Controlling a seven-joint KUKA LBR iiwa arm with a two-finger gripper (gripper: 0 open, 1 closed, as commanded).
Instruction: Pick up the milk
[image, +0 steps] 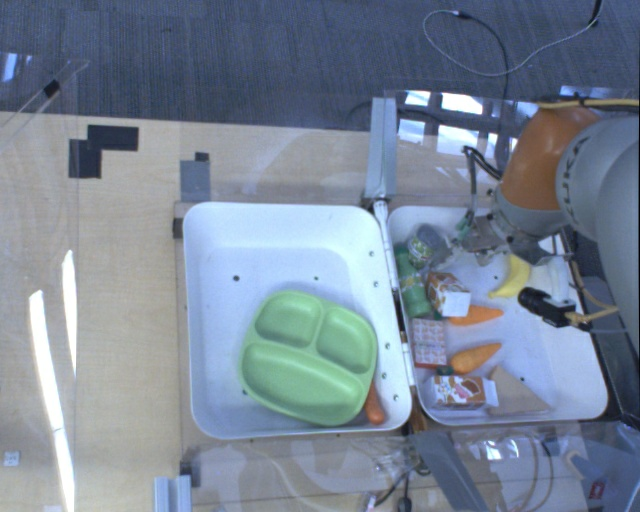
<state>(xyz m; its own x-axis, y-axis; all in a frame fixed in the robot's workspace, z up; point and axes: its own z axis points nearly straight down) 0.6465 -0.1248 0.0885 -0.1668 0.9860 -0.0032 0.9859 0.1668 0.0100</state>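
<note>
Pale wooden counter (110, 330) fills the left and middle of the frame. Two shallow white bins sit on it side by side: the left bin (215, 300) at centre, the right bin (575, 385) at lower right. Black tape marks (98, 148) lie at upper left.

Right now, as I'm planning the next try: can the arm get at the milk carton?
Probably yes: the milk carton lies uncovered at the near edge of the right bin; a carrot lies close behind it, nothing on top.
</note>
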